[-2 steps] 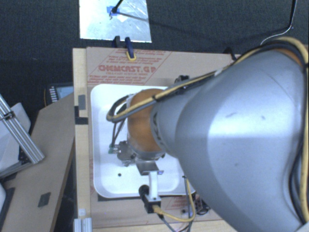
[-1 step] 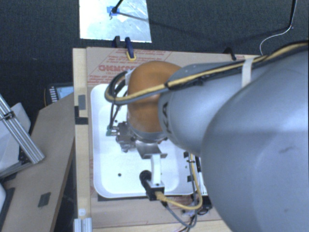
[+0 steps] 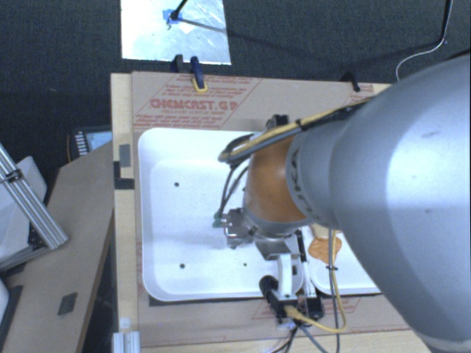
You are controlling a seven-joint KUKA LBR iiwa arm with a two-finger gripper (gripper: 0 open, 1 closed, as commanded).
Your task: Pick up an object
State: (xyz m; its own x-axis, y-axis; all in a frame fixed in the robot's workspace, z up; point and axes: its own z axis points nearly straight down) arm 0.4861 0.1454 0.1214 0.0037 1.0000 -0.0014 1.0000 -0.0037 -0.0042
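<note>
My grey arm with its orange band (image 3: 272,186) reaches in from the right and covers most of the right bin. The gripper (image 3: 234,230) hangs low over the left white bin (image 3: 169,197), near that bin's right side. An orange-tan object (image 3: 324,248) peeks out beside the arm in the right bin, close to its front left part. The arm hides the rest of that bin.
Both bins rest on a brown cardboard sheet (image 3: 195,101) printed with red lettering. A blue and yellow clamp (image 3: 197,76) holds the sheet's far edge. A metal rail (image 3: 29,204) lies on the bench at the far left.
</note>
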